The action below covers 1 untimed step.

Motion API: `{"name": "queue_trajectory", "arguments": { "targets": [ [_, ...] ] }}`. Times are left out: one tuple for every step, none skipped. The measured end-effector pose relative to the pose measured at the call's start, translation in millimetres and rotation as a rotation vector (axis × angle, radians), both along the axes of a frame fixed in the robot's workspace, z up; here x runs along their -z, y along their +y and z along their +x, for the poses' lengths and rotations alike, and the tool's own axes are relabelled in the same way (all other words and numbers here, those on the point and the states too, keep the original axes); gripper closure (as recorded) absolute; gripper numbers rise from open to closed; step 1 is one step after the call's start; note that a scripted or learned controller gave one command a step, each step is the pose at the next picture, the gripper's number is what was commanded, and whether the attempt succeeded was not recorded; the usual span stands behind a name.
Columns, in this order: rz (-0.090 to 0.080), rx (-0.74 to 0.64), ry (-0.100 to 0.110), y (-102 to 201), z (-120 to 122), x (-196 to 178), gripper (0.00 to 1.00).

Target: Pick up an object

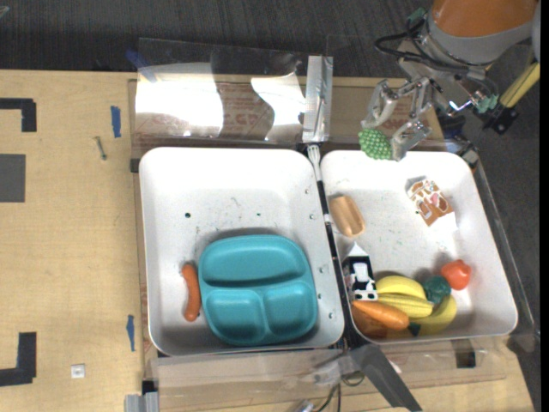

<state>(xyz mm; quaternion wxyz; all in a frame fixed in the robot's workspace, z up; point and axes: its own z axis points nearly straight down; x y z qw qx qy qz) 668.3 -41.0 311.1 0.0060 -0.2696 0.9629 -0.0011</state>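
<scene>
While the arm (476,11) reaches in from the right, its pincer (393,134) hangs over the far edge of the right bin (493,256), with a small green knobbly object (374,142) lodged between the two metal fingers (380,106). That green object sits at the fingertips, clamped on both sides, above the bin's upper left corner and clear of the bin floor.

Right bin contents: a tan cylinder (347,215) lies against the left wall; a small brown-and-white item (428,199) lies toward the far right, well apart from the pincer. Along the near wall a cluster is packed together: a black-and-white item (360,280), a yellow banana (412,293), an orange carrot (380,316), a dark green piece (436,289) and a red tomato (456,274) touching or overlapping one another.

Left bin (171,196): a teal divided tray (256,288) rests at the near side, with an orange sausage-shaped item (190,291) just beside its left edge.

Surroundings: both bins stand on a pale wooden bench (64,230) bearing black corner marks and blue tape strips. Clear plastic sheeting (223,101), glaring under the light, stands behind the left bin. Dark carpet (214,7) lies beyond the bench. Cables (480,101) trail at the wrist.
</scene>
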Motion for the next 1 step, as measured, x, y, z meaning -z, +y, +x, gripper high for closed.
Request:
{"name": "queue_trajectory", "arguments": {
  "targets": [
    [0.0, -0.164, 0.008, -17.2, -0.6, 13.3, 1.0]
  ]
}}
